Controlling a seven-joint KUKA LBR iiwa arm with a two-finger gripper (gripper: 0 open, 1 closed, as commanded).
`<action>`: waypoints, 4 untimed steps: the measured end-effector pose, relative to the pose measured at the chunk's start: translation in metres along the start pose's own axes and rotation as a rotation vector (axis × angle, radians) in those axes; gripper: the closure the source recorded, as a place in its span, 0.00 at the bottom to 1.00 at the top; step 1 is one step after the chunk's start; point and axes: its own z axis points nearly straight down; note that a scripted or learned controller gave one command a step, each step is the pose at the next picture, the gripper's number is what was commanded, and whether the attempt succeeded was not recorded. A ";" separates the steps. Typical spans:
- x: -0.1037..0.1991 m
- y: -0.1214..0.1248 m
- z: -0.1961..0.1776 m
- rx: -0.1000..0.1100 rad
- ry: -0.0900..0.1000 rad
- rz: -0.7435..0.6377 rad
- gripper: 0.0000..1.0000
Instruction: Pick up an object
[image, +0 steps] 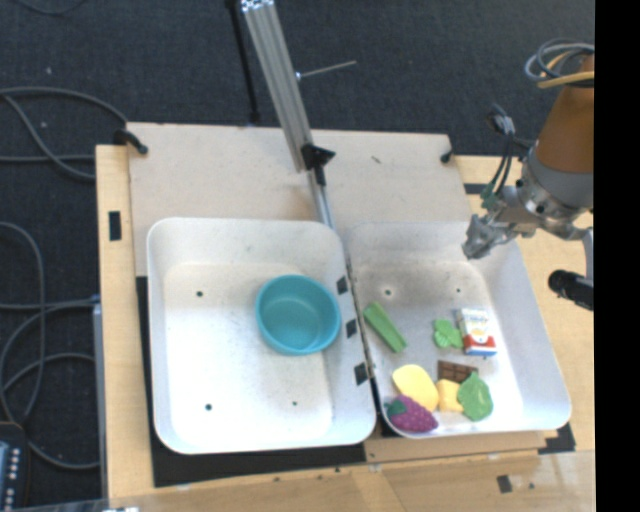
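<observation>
Dark carpet with loose cables surrounds a pale wooden bench (220, 170) on which two shallow white bins are set side by side. A teal bowl (297, 314) is seen near the middle of the left bin (200, 400). Inside the right bin (535, 340), a green strip (384, 328) lies nearest the bowl; beyond it are a small green piece (446, 334) and a white carton (477, 332). Toward the front edge, a yellow item (414, 384), purple grapes (411, 415), a brown piece (455, 372) and a green lump (476, 397) are clustered. The gripper (484, 238) is poised over the bin's far corner, above the carton, with nothing seen in it; whether it is spread or closed cannot be told. The approach step appears to be in hand: a target would next have to be chosen and descended upon.
</observation>
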 end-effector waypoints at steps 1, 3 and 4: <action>0.053 -0.009 0.009 0.005 0.001 -0.002 1.00; 0.155 -0.006 -0.009 0.002 0.003 -0.005 1.00; 0.218 -0.010 -0.006 0.005 0.003 -0.005 1.00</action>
